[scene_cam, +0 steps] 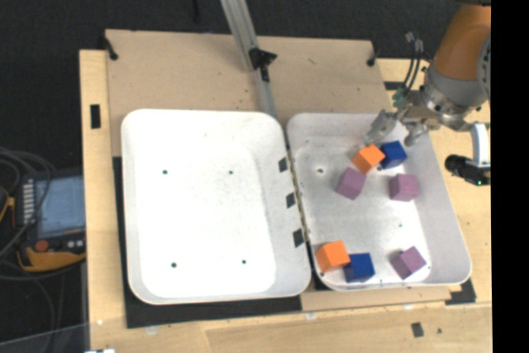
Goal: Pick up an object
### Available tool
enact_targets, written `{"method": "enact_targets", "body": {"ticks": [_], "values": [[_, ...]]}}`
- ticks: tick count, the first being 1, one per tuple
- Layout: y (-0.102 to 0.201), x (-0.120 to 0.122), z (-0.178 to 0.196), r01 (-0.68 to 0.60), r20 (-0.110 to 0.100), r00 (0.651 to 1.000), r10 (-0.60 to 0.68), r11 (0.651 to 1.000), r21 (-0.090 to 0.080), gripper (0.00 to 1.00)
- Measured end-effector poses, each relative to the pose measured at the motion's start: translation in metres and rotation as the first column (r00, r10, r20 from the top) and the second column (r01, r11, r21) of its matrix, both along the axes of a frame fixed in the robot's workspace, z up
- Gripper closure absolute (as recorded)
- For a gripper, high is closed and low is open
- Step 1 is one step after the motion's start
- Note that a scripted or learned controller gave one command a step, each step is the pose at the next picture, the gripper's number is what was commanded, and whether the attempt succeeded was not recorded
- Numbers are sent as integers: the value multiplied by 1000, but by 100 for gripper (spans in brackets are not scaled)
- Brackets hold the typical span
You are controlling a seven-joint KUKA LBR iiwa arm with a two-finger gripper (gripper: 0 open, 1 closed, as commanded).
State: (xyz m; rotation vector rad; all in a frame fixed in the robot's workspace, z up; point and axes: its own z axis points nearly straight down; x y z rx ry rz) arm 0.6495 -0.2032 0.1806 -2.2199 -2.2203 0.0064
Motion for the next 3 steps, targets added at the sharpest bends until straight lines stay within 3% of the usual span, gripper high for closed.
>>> {"method": "enact_targets", "body": {"ticks": [1,2,3], "values": [[1,9,-54,-4,11,1000,5,1000,-6,0],[-1,13,-54,-4,27,1000,4,1000,-8,0],[-2,15,-43,-8,33,999,8,1000,-12,100]]}}
